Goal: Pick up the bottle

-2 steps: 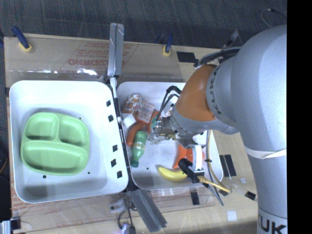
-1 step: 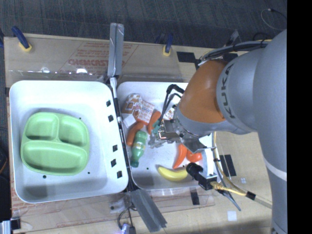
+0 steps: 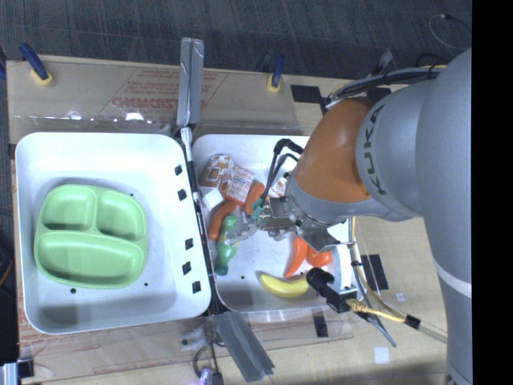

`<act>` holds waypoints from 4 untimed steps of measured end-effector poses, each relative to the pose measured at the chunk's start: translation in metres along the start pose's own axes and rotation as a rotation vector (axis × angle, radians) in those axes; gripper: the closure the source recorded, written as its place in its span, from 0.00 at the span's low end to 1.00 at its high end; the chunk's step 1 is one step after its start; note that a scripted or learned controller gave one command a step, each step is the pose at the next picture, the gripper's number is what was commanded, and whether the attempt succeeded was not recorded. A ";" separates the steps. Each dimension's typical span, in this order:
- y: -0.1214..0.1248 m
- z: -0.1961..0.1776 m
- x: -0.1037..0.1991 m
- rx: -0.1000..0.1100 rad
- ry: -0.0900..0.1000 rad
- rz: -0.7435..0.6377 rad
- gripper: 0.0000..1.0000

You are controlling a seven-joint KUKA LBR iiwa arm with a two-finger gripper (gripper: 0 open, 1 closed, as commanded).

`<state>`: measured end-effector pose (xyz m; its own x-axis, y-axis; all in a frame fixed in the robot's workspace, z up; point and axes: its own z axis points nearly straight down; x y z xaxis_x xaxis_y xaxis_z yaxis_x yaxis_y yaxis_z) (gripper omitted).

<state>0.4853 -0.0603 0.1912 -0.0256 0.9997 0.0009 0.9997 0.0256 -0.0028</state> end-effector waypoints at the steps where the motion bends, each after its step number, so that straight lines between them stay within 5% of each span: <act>1: 0.017 0.000 0.111 0.000 -0.001 -0.117 0.00; 2: -0.008 0.001 0.068 0.003 0.000 -0.053 0.00; 4: -0.008 0.001 0.068 0.003 0.000 -0.052 0.00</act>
<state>0.4758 0.0073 0.1907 -0.0779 0.9970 0.0007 0.9969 0.0779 -0.0052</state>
